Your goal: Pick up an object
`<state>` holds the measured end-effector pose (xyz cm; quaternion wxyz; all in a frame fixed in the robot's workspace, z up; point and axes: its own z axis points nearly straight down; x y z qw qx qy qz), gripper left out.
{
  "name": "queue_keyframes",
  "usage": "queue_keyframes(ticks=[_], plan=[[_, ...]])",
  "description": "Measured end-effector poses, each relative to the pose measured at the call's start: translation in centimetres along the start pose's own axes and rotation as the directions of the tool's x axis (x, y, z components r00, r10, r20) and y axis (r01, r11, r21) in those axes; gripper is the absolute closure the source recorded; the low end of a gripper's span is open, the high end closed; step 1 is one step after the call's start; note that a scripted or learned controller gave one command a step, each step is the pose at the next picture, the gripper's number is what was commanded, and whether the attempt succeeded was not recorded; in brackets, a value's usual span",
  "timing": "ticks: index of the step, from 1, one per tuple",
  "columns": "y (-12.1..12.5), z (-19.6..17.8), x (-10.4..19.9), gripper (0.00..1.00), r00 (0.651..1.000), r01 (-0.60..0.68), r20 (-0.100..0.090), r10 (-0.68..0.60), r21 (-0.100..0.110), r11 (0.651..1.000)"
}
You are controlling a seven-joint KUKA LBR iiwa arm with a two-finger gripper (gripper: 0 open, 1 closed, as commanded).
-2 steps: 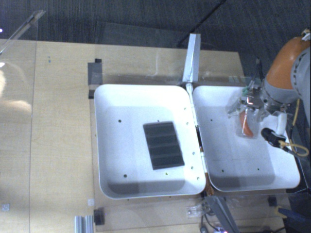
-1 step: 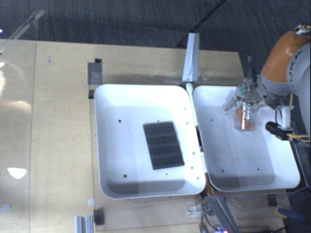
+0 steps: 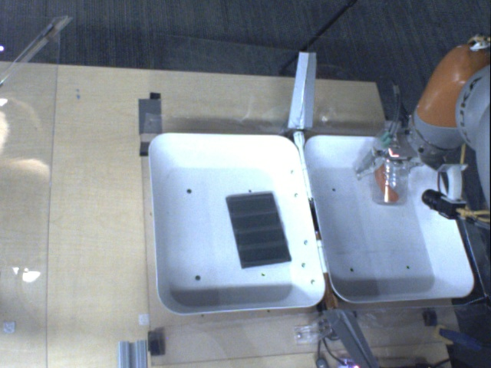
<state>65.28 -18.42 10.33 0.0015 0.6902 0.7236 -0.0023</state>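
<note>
A grey KUKA arm (image 3: 453,106) with an orange band reaches in from the right over the right-hand white bin (image 3: 383,274), its jaws (image 3: 389,176) low over the bin's far part. A clear, copper-tinted object (image 3: 390,186) sits right at the fingertips, apparently between them, though whether the jaws are clamped on it cannot be told. In the left-hand bin (image 3: 184,228), a dark ribbed rectangular pad (image 3: 258,229) lies flat near the middle. Both bins rest side by side on the pale wooden worktop (image 3: 84,228).
</note>
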Motion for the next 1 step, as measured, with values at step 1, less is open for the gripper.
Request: queue_keyframes(ticks=[1], plan=[[-1.32, -8.27, 5.7, 1.0, 1.0, -0.03, -0.005, 0.03, -0.008, 1.0]])
